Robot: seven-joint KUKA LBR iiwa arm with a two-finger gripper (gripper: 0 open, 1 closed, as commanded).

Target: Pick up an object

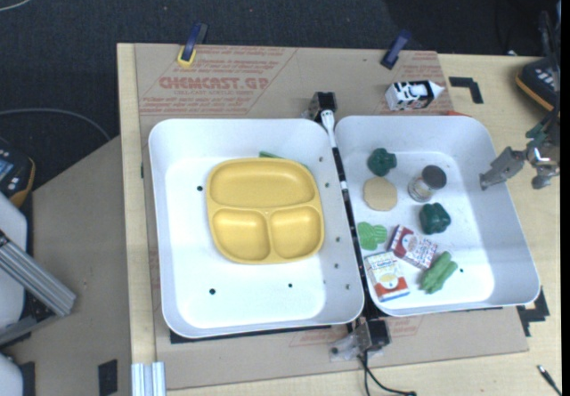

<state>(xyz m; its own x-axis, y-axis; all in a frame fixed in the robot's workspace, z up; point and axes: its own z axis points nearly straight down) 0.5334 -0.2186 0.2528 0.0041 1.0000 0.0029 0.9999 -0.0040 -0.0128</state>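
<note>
The right bin [499,234] holds several small items: a dark green toy [381,161], a tan round disc [381,196], a small metal can [428,181], another dark green piece [435,218], a light green piece [372,234], a red-and-white packet [414,248], a white packet with a red print [387,277] and a green pod [438,274]. My gripper [519,173] hangs over the bin's right rim, above and to the right of the can. Its fingers [497,170] stand apart, open, with nothing between them.
The left bin [178,278] carries a yellow divided plate [264,209] with a green scrap [272,155] peeking out behind it. A black-and-white patterned small box [414,94] lies on the bench beyond the right bin. Clamps [189,47] sit at the board's far edge.
</note>
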